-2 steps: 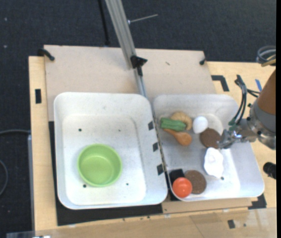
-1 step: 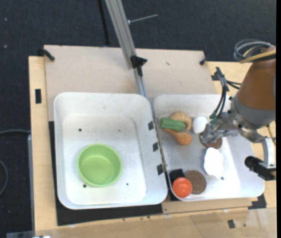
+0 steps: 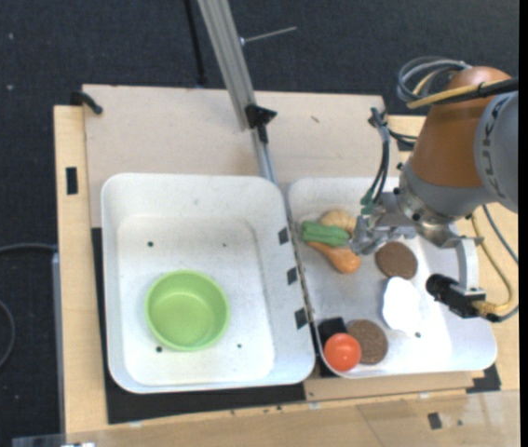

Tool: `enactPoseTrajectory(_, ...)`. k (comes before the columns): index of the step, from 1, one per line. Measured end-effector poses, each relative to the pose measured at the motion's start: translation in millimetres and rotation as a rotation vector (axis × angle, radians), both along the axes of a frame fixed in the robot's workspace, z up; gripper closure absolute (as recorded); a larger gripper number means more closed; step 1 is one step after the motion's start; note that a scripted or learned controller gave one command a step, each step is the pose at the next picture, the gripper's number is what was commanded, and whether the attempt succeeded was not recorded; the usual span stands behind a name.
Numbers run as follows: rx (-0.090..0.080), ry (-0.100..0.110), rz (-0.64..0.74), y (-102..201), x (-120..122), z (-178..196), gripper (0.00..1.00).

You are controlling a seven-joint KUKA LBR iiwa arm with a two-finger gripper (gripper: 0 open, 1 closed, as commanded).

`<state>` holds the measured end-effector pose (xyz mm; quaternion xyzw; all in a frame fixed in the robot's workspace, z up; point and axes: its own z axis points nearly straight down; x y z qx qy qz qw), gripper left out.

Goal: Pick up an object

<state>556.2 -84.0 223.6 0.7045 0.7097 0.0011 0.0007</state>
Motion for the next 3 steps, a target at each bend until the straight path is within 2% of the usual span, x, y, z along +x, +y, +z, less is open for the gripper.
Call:
enactPoseTrajectory(1, 0.001, -0.001, 0.001, 52.8, 23.8, 13.5, 1.00)
enactPoseTrajectory(3, 0.000, 0.000, -0.001, 149.1, 70.1, 0.4, 1.00)
